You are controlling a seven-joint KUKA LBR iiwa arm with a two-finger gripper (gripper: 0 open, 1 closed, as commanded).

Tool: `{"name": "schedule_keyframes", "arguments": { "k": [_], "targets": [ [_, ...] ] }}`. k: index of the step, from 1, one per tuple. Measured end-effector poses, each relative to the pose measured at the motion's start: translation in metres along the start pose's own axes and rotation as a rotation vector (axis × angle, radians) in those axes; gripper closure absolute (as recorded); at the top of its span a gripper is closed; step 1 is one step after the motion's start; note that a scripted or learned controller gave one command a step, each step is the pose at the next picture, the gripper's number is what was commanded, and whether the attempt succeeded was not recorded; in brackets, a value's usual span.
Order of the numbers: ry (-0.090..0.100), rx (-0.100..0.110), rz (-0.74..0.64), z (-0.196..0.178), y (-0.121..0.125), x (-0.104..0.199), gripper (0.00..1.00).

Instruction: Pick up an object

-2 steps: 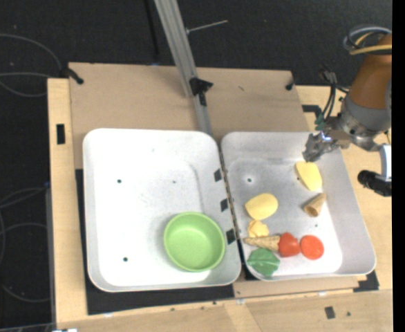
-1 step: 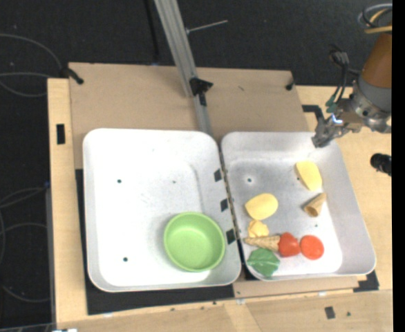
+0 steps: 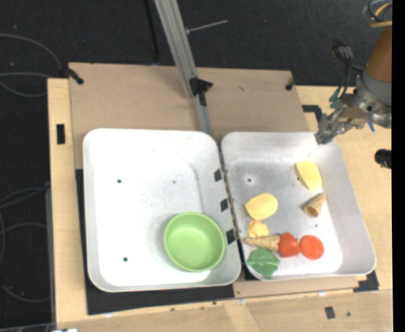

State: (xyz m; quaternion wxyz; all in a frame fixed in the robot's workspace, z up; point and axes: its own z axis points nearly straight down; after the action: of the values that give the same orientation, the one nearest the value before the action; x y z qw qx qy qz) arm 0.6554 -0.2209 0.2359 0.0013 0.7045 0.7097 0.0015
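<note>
A green bowl [image 3: 194, 241] sits in the left bin [image 3: 119, 158]; toy foods [image 3: 285, 244] fill the right bin [image 3: 354, 244], the gripper [image 3: 325, 134] at its far corner, grip unclear.

Grey arm with orange band [image 3: 379, 61]: cut off at right edge. Fingers [image 3: 325, 134]: too small and dark to resolve, over far corner of right white bin [image 3: 354, 254]. Small yellow piece [image 3: 258, 228]: partly hidden behind tan cone-shaped object [image 3: 263, 241]. Bench [image 3: 64, 185]: cropped at bottom.
</note>
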Motion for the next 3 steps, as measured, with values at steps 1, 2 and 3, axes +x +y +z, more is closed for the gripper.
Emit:
{"name": "schedule_keyframes", "arguments": {
  "k": [1,2,3],
  "targets": [
    [0.000,0.003,0.002,0.005,-0.008,0.054,1.00],
    [0.001,0.001,0.000,-0.007,-0.023,0.100,1.00],
    [0.003,0.003,0.000,-0.018,-0.038,0.152,1.00]
  ]
}}
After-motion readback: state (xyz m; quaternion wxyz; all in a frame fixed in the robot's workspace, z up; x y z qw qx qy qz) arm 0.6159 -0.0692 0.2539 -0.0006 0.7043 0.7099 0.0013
